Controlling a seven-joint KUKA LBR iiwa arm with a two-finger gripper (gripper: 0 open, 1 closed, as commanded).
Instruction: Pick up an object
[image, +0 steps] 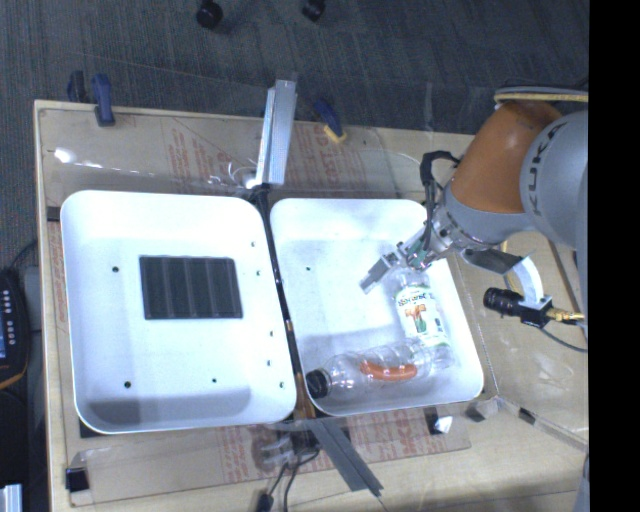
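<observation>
My gripper (393, 268) hangs over the right bin (330, 225), near its right side. Just below it a small white bottle (421, 315) with a green and orange label lies lengthwise, its top end close to the gripper's tip. Whether they touch I cannot make out. Along the bin's front wall a clear plastic bottle (385, 367) lies on its side, with an orange label and a black cap pointing left. In the left bin (100, 230) a dark grey ridged rectangle (190, 287) lies flat near the middle.
A grey metal bar (276, 130) stands behind the seam between the bins. Blue clamps (102, 96) grip the bench's far edge. The arm's orange band (500, 150) looms over the right bin's far right corner.
</observation>
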